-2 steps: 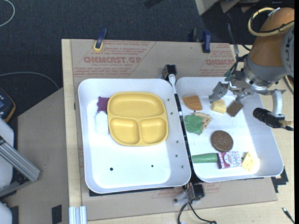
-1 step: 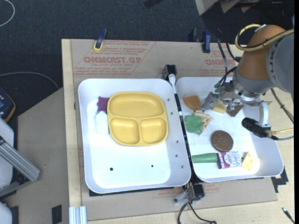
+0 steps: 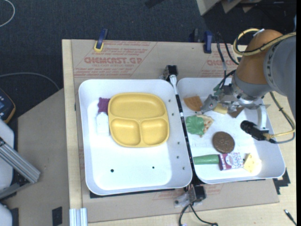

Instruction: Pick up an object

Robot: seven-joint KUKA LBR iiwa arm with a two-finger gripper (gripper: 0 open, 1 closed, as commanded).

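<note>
My gripper (image 3: 217, 103) hangs low over the back of the right bin (image 3: 277, 150), under the orange band of the arm (image 3: 256, 62). Just left of it lies an orange-brown piece (image 3: 192, 102). A pale yellow bit (image 3: 221, 109) sits right under the gripper, and I cannot see whether it is held. In front are a green leafy toy (image 3: 197, 125), a brown round disc (image 3: 223, 141), a green stick (image 3: 206, 159), a maroon packet (image 3: 231, 161) and a yellow cheese wedge (image 3: 252, 163).
The left bin (image 3: 136, 178) holds a yellow divided tray (image 3: 138, 118), with a purple item (image 3: 103, 103) and a white bottle (image 3: 102, 123) beside it. A black part on a yellow cable (image 3: 252, 130) hangs over the right bin's right side.
</note>
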